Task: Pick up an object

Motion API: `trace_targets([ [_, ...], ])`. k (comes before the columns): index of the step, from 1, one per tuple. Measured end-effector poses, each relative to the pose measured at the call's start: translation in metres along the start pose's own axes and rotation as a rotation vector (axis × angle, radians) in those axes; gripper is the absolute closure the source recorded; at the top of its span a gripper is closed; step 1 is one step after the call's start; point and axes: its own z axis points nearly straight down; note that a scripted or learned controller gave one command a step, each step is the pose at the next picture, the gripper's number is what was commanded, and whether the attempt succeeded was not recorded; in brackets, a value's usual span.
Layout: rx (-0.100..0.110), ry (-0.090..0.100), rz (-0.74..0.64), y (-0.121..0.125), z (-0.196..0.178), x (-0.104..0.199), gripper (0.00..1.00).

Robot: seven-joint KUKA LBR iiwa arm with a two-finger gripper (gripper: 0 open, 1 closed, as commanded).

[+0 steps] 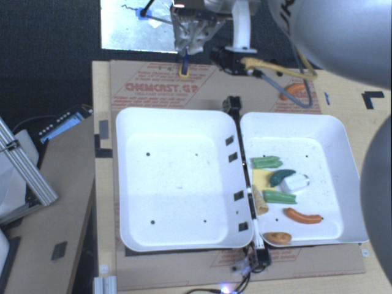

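Orange and smooth, the little sausage [302, 216] near the front of the right bin [335, 133] looks light, firm and slightly slippery to me, so I'd pinch across its middle, though my gripper [190, 41] hangs high behind the bins holding nothing.

Even, fairly bright light from above; the white bins [177, 182] look almost washed out, with soft shadow along their inner walls. A pale panel [131, 14] beyond the surface's far edge glares. The arm [343, 23] looms large and blurred, the whole picture slightly soft
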Motion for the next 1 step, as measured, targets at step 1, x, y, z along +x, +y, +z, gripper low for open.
trace_targets([
  [1, 0.008, -0.004, 0.001, 0.0230, -0.0468, -0.0002, 1.00],
])
